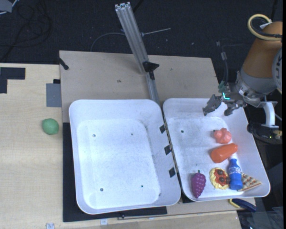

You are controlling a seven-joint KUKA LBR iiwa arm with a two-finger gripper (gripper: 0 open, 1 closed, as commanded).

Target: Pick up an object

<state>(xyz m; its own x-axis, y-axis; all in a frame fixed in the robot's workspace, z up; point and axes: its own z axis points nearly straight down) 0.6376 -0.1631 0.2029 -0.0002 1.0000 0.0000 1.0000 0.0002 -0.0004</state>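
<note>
Two white bins are seen side by side on the bench (19,175), and pretty much everything is piled in the near right corner of the right bin (190,120). Nearest the camera, a purple grape bunch (198,184) is laid by the front rim, with a yellow toy (219,178) just beside it, then a blue bottle (235,174) and a waffle-looking piece (250,181) tucked against the right corner. A bit further back an orange carrot-like thing (223,152) is laid at a slant, and behind that a pink lumpy toy (222,136) is found, close to it but apart. The left bin (86,109) is set right up against the right one.

Off to the left, a green ball (50,126) is parked on the bench, well apart from both bins.

Further back, the gripper (221,107) is hung over the far right part of the right bin, above and behind the pink toy. Its fingers are spread apart and nothing is seen between them, so no object is held. The grey arm (260,66) with its orange band is reached in from the right. At the very back, a metal rail (136,39) is leaned up from between the bins.
</note>
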